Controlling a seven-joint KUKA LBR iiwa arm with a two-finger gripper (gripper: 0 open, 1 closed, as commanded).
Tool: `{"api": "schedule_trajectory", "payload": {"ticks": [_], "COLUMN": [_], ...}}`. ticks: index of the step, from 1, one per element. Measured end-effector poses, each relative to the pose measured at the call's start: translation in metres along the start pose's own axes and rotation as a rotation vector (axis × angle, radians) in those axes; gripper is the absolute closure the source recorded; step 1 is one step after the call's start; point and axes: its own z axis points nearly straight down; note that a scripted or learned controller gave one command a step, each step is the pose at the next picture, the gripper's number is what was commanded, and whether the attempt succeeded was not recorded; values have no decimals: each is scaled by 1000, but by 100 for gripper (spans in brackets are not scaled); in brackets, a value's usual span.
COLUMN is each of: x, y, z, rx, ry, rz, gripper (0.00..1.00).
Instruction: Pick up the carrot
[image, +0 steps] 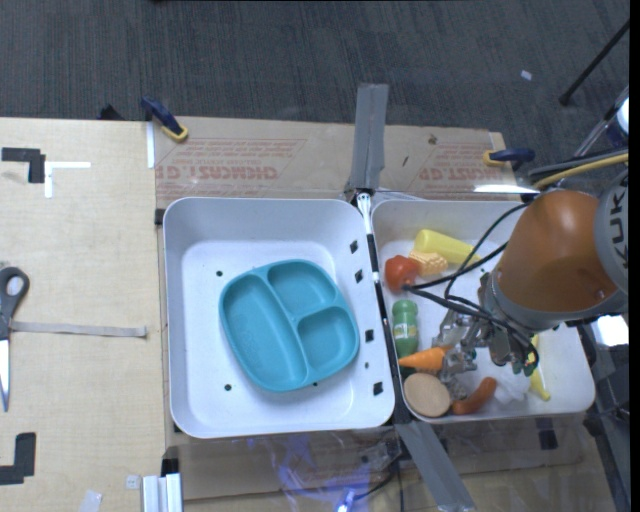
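Camera view looks down on the worktop (70, 300), where cardboard (300, 160) behind the two white bins bears red print, upside down and too blurred to read; the left bin (190, 400) holds a blue divided plate (288, 325). Over the right bin (565, 395) the claw (462, 345) hangs just right of the carrot (422, 358), and I cannot tell its opening. That carrot lies between a green bottle (404, 325) and a tan round piece (428, 395).

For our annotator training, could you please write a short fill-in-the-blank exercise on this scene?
1. The blue divided plate lies in the ____ bin.
2. The carrot lies in the ____ bin.
3. The plate has ____ compartments.
4. Directly above the carrot in the picture lies a ____ bottle.

Missing words: left; right; three; green
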Motion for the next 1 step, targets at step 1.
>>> {"api": "schedule_trajectory", "payload": {"ticks": [1], "x": [0], "y": [0], "z": [0], "rx": [0], "ry": [0], "rz": [0], "gripper": [0]}}
